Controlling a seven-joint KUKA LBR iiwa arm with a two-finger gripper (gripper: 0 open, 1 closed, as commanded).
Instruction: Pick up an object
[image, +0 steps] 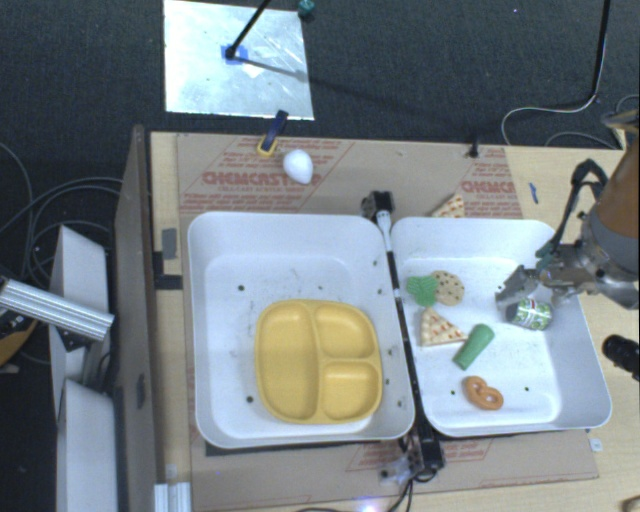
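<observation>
The right bin (585, 385) holds several toy foods: a green leafy piece (423, 290) touching a speckled cookie (449, 287), a pizza slice (438, 327), a green cylinder (473, 345) and a pretzel (483, 393). A small green and silver can (534, 315) lies near the bin's right wall. My gripper (522, 290) reaches in from the right, low over the bin, directly above and touching or nearly touching the can's upper left side. I cannot make out whether the can sits inside the gripper.
The left bin (215, 300) holds a yellow divided plate (320, 360). Behind the bins on the cardboard lie a white egg (298, 165), a yellow and blue item (271, 134) and a cracker-like wedge (451, 207). A black clamp (379, 206) sits between the bins.
</observation>
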